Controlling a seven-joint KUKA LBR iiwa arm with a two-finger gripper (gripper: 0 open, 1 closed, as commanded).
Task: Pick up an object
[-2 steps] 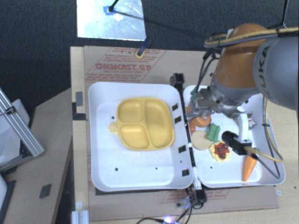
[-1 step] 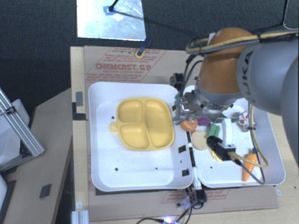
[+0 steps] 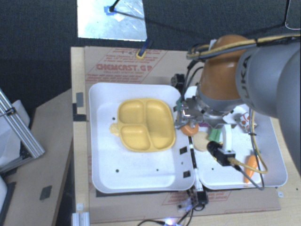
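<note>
Your left bin (image 3: 101, 173) carried just the yellow divided plate (image 3: 143, 125), well apart from the targets. Over the right bin (image 3: 277, 171), the claw (image 3: 188, 119) sat above a small orange ball (image 3: 190, 130) crowded by other bits; I couldn't tell its state. It could have knocked neighbours or snagged the wall. Pale tabletop (image 3: 51, 140), dark carpet (image 3: 33, 36) beyond.

We note: left bin (image 3: 103, 173) white, holding pale yellow divided tray (image 3: 143, 125). Right bin (image 3: 275, 166) white; in it orange round piece (image 3: 190, 130), green item (image 3: 215, 134), cream disc (image 3: 201, 144), orange carrot shape (image 3: 250, 166). Arm (image 3: 268, 79) grey with orange band (image 3: 221, 69). Counter (image 3: 51, 126) tan; cardboard (image 3: 123, 62) under bins with red lettering. Far silver sheet (image 3: 112, 12).
</note>
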